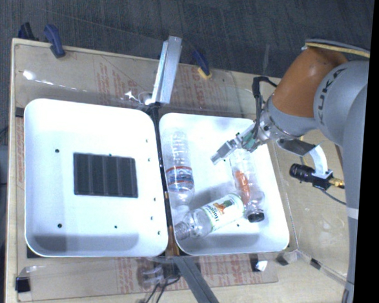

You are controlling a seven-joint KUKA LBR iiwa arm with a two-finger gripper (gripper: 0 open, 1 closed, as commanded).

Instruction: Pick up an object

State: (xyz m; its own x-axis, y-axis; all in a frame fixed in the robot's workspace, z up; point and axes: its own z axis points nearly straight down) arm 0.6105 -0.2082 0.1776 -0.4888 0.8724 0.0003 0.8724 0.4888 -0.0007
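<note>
Slippage was my chief worry at this point. The end effector (pixel 232 148) hung low over the right bin (pixel 276 233), its fingers spread and nothing between them, just above the top end of the orange-labelled bottle (pixel 246 187) that lay along the bin's right side with its dark cap toward the near wall. From my seat I judged that bottle the likeliest target, though the fingers sat beside its end rather than across its middle, so a closing pinch could have squeezed it out sideways or caught only clear plastic. Just below it, the green-labelled bottle (pixel 211 218) lay slantwise, near enough that a nudged bottle might have rolled against it. To the left, the blue-labelled bottle (pixel 178 166) rested along the divider wall, well apart from the fingers. All three were round and smooth, which I expected to handle badly under a light grip. The left bin (pixel 43 121), with its dark grate (pixel 105 175), sat beside it on the counter (pixel 300 278).
</note>
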